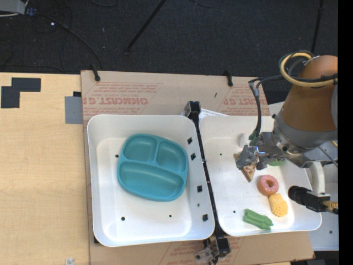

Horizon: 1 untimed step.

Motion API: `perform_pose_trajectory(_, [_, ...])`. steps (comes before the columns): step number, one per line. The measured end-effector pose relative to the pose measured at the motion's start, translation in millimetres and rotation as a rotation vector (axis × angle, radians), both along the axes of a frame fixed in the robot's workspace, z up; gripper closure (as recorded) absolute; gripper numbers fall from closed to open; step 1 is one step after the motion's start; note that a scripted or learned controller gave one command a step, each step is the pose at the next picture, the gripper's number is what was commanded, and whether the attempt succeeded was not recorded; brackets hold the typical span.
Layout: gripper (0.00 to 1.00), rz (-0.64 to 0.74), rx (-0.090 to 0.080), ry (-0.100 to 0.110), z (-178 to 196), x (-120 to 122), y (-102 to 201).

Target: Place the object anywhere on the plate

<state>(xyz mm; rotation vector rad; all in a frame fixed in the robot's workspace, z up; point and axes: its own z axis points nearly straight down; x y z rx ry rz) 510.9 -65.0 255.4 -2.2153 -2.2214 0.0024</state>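
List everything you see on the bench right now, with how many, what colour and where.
divided plate: one, teal, middle of the left bin
left bin: one, white, left half of the bench
right bin: one, white, right half of the bench
toy donut: one, pink, right bin, beside the corn
toy corn cob: one, yellow, right bin, near its front right corner
toy green beans: one, green, front of the right bin
toy pizza slice: one, tan, right bin, at the gripper
arm: one, grey with orange band, from the right
gripper: one, dark, over the right bin
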Motion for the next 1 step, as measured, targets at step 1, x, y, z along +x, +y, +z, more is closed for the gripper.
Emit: perform_pose_trajectory(1, [1.00, 0.001, 0.000, 0.001, -15.9, -2.1, 51.3])
